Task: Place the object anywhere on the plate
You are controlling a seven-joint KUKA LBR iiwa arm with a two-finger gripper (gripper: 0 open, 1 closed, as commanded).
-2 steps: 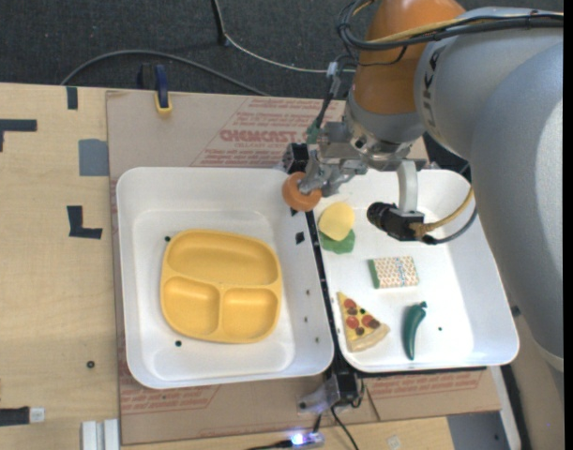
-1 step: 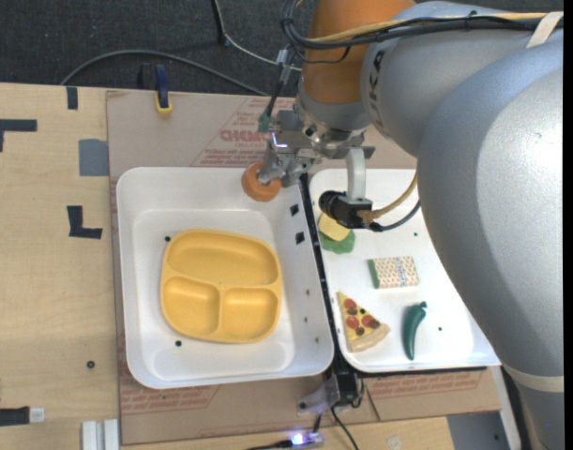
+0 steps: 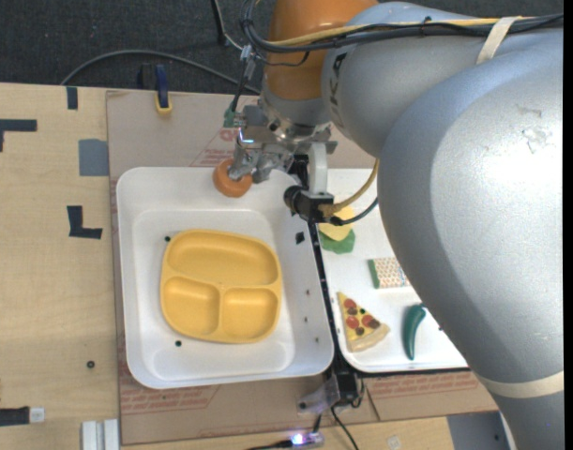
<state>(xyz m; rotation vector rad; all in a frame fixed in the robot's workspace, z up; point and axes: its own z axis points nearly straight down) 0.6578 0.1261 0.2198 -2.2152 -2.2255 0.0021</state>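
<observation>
A yellow divided plate (image 3: 220,283) lies in the left white bin (image 3: 141,279). Above the bin's far rim hangs a small orange round object (image 3: 233,182). My gripper (image 3: 244,165) is right over it, fingers pointing down and closed around its top. The arm's orange band and grey bulk fill the upper right and hide much of the right bin.
The right bin (image 3: 445,350) holds a pizza slice toy (image 3: 360,322), a green pepper (image 3: 413,329), a small patterned block (image 3: 387,272) and a yellow-green piece (image 3: 337,236). A blue and yellow clamp (image 3: 161,89) sits at the board's far edge. Cables run behind the bins.
</observation>
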